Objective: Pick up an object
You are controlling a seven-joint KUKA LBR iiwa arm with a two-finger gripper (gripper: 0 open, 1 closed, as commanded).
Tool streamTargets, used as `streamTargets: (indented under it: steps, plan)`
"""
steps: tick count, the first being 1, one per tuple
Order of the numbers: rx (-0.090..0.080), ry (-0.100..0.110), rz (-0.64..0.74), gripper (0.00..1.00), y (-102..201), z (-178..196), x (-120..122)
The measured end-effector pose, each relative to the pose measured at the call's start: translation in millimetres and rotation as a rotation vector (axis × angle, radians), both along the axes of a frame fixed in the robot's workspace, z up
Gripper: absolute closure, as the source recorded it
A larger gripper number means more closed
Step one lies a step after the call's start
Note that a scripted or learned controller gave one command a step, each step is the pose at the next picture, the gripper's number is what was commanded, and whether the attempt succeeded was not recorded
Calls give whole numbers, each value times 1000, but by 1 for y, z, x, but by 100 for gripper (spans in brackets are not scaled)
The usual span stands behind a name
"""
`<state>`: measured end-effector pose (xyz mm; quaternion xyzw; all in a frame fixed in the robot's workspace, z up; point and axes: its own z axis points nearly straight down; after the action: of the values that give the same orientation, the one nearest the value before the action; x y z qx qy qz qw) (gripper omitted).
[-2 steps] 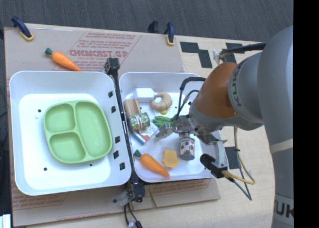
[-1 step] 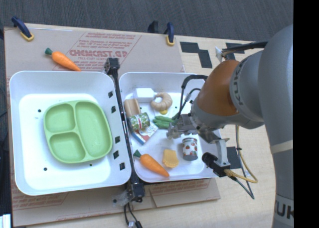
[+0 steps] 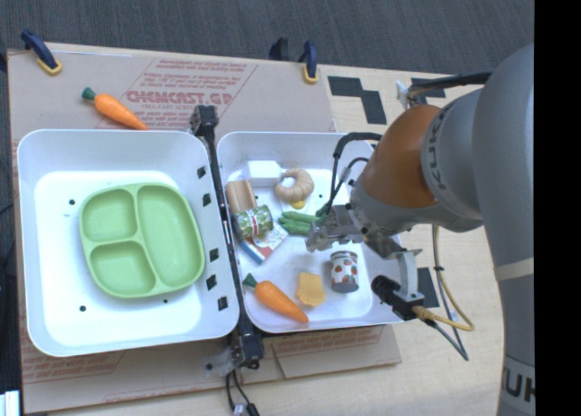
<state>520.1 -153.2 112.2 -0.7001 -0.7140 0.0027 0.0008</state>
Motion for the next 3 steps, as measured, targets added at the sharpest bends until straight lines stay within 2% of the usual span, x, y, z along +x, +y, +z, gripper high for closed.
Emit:
streamTargets:
  steps: [1, 2, 3]
  plan:
    - [2, -6, -14, 100, 3, 124, 89]
    - [4, -1, -12, 100, 93, 105, 99]
    - [3, -2, -12, 100, 140, 119, 45]
